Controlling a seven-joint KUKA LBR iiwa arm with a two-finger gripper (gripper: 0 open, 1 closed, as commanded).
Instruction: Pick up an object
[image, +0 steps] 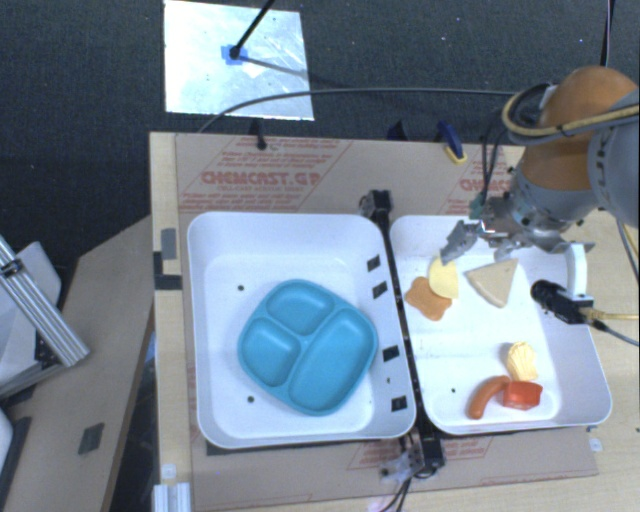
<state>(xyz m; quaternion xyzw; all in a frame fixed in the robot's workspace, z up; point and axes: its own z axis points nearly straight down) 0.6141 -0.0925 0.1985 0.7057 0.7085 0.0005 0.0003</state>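
Right bin (462, 352), upper part: claw (463, 243), poised over the bin's far left corner area. Open or closed: cannot tell, as the tip is small, grey and blurs into the bin floor. Nothing can be seen held in it.

Items nearest the claw:
- Yellow piece (445, 279), just below the claw tip, close to it; contact cannot be made out. It overlaps the orange piece.
- Orange piece (427, 299), lying partly under the yellow piece's lower left edge, near the bin's left wall.
- Wedge (492, 285), pale beige, just right of the yellow piece, its upper edge hidden under the wrist.

Items well apart from the claw, near the bin's front right corner:
- Pale yellow lump (520, 359), shape hard to read.
- Red piece (522, 395), just below the lump, touching the sausage.
- Sausage (484, 396), orange, curved, its right end against the red piece.

Left bin (225, 270): blue plate (307, 346), three compartments, lying flat near the middle.

Arm (570, 140): enters from the right over the tabletop (165, 190), orange band uppermost, wrist angled down and leftward into the right bin; its far side is cut off by the frame edge.
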